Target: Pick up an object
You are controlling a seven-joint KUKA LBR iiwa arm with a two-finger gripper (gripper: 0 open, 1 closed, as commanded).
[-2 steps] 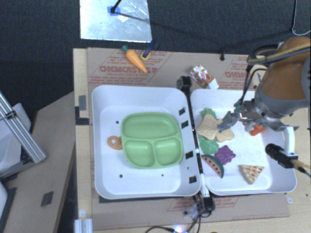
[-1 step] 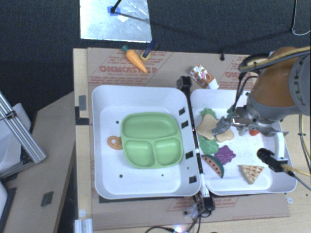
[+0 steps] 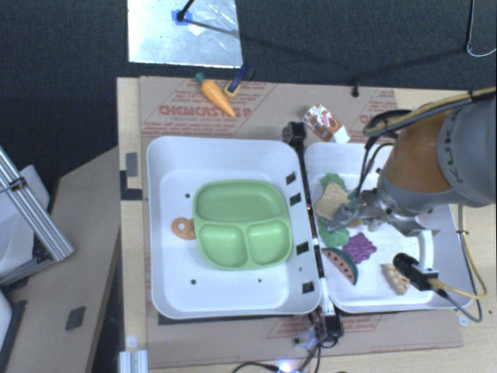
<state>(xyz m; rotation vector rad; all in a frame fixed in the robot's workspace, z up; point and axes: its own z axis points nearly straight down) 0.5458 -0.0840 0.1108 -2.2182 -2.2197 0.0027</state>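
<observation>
Camera view: pincer (image 3: 338, 222), grip state unclear, over right bin's (image 3: 349, 301) watermelon slice (image 3: 340, 264), lying diagonally.

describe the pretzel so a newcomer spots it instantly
Start at the left bin, which holds a green divided plate. The pretzel lies on the bin floor just off the plate's left edge: a small orange-brown looped ring, the only loose item in that bin.
</observation>
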